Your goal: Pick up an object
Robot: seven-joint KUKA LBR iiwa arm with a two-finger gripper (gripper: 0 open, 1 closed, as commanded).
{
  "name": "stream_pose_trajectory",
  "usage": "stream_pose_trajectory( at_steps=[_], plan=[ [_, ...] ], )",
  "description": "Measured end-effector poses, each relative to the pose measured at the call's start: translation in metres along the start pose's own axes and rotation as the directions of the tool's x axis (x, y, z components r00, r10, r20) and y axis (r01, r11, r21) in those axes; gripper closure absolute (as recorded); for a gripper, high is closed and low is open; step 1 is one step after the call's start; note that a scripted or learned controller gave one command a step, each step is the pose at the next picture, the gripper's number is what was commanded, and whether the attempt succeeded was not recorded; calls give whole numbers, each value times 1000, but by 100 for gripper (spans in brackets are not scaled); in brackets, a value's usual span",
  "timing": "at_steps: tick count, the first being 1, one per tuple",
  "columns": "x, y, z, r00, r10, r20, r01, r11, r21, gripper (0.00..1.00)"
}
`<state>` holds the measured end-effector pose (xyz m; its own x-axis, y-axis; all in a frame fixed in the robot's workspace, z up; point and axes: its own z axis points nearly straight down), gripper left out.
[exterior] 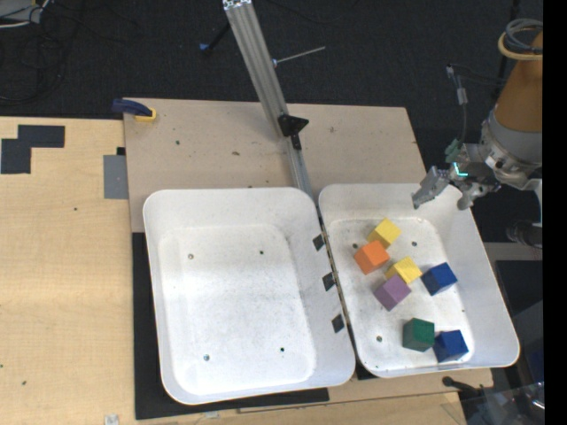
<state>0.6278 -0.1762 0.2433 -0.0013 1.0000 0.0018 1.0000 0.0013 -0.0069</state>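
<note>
The grey two-finger gripper (447, 189) hangs with fingers spread over the far right corner of the right shallow white bin (496, 304), holding nothing. Inside lie small cubes: two yellow, orange (371, 256), purple (392, 291), green (419, 335), two blue.

Aluminium extrusion rail (264, 69), slanting from far centre down to between the two bins, with a black bracket (291, 125) clamped partway along it. Blue-and-yellow clamp (134, 109) at the far left corner of the plywood board (354, 144). Light wooden tabletop (62, 273) at left, bearing black patches (31, 144) and a grey patch (113, 175). Black clips (328, 281) between the bins. Cables (27, 3) at far left on the dark floor.
</note>
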Motion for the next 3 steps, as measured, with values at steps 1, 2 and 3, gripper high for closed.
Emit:
stream_pose_trajectory(
  at_steps=[1,2,3],
  plan=[
    [0,1,-2,1000,-3,2,3,1000,-4,0],
    [5,-1,42,1000,-2,0,2,1000,1,0],
    [1,-6,88,1000,1,0,-1,1000,1,0]
  ],
)
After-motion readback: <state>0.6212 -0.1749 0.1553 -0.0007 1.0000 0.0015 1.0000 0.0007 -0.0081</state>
